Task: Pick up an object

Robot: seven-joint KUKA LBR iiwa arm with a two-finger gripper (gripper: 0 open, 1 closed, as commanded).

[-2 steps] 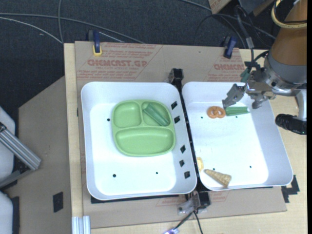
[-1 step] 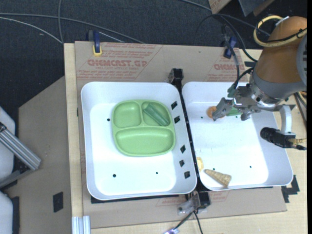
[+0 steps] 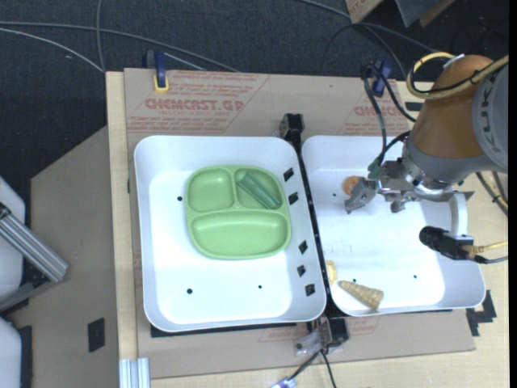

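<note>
A small tan object (image 3: 352,185) is lying near the far wall of the right bin (image 3: 388,257), and it is sitting just beside the left fingertip of the hand (image 3: 376,200). The hand is hanging low over the bin floor with its two grey fingers (image 3: 358,199) spread apart, and nothing is sitting between them. The object is lying outside the gap, slightly beyond and to the left of it. A cone-shaped tan piece (image 3: 361,294) is resting well apart at the near rim, with a small yellowish bit (image 3: 330,272) by the divider.

From where I am standing, the likely trouble is that the fingers are closing on air: the object is off to one side, so a pinch here is probably going to miss it or nudge it against the bin wall. The object is also small and rounded, so it could be squirting out sideways.

In the left bin (image 3: 161,241) a green divided plate (image 3: 234,229) is holding a green item (image 3: 260,189) in one compartment.
</note>
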